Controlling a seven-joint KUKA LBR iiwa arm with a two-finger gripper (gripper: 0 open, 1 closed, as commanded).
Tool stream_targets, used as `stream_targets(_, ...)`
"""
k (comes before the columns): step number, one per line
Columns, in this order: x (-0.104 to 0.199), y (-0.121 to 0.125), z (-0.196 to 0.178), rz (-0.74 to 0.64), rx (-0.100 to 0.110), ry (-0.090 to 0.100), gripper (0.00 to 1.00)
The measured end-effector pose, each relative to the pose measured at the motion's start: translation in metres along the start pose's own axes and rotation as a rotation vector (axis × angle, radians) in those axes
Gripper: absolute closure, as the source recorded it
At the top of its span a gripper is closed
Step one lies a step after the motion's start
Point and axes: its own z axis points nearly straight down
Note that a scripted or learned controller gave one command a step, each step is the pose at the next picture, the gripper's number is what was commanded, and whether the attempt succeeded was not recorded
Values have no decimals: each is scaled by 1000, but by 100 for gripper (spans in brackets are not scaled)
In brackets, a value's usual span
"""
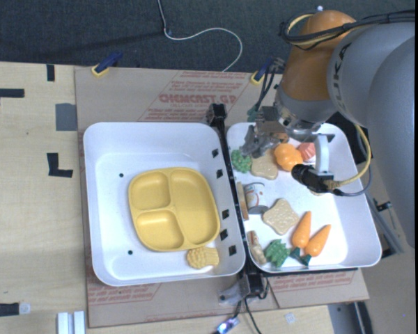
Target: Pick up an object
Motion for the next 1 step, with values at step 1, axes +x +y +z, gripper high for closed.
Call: stream_targets(1, 22, -1, -21, 2, -2, 0, 100)
